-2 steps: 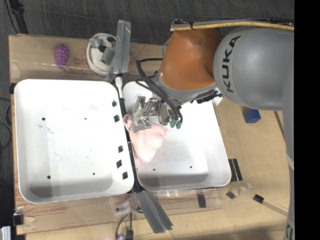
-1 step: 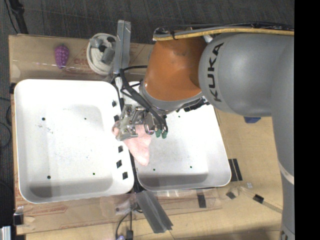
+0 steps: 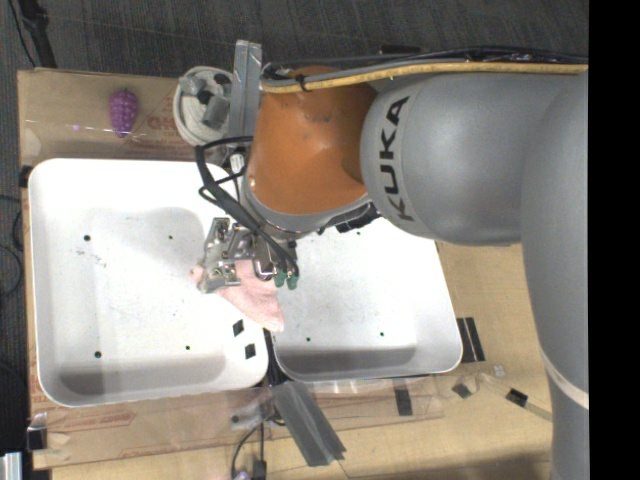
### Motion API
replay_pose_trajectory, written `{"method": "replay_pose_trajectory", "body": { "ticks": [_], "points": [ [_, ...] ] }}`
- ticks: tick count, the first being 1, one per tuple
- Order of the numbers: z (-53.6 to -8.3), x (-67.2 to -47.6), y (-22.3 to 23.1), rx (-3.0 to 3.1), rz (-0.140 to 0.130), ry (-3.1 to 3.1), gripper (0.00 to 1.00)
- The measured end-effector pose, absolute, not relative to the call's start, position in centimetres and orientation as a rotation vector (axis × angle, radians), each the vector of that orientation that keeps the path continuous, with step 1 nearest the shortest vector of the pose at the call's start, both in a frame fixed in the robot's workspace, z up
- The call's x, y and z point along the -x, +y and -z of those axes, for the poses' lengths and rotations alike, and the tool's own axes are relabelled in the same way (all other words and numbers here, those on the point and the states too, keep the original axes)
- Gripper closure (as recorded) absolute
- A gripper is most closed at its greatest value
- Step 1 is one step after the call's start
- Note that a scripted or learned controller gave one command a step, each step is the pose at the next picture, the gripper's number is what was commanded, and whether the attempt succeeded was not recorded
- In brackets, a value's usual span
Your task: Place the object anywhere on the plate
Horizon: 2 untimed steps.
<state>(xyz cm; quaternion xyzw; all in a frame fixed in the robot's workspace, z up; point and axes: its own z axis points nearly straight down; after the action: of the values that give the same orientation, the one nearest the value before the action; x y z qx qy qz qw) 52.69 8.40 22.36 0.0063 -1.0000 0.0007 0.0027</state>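
Note:
My gripper (image 3: 248, 264) hangs low over the ridge where the two white bins meet, below the arm's orange band. Just under it lies a flat pale pink thing (image 3: 258, 306), partly hidden by the gripper; it rests across the right rim of the left bin (image 3: 70, 268) and the left edge of the right bin (image 3: 400, 318). I cannot tell whether this pink thing is a plate or a soft object, or whether the gripper touches it. A small purple grape-like object (image 3: 123, 111) lies on the brown bench beyond the left bin's far edge.
The big grey arm covers the far part of the right bin. A round white fixture (image 3: 203, 103) stands on the bench by the far rim. A grey bracket (image 3: 308, 423) and black tape marks lie along the front edge.

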Motion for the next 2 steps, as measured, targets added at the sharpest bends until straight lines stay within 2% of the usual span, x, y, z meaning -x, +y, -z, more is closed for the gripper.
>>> {"method": "replay_pose_trajectory", "body": {
  "ticks": [1,2],
  "points": [
    [-23.3,-51.5,13.5,-0.018,-0.001,-3.14,1.0],
    [-22.8,-49.4,18.2,-0.02,-0.003,-3.138,1.0]
  ]
}}
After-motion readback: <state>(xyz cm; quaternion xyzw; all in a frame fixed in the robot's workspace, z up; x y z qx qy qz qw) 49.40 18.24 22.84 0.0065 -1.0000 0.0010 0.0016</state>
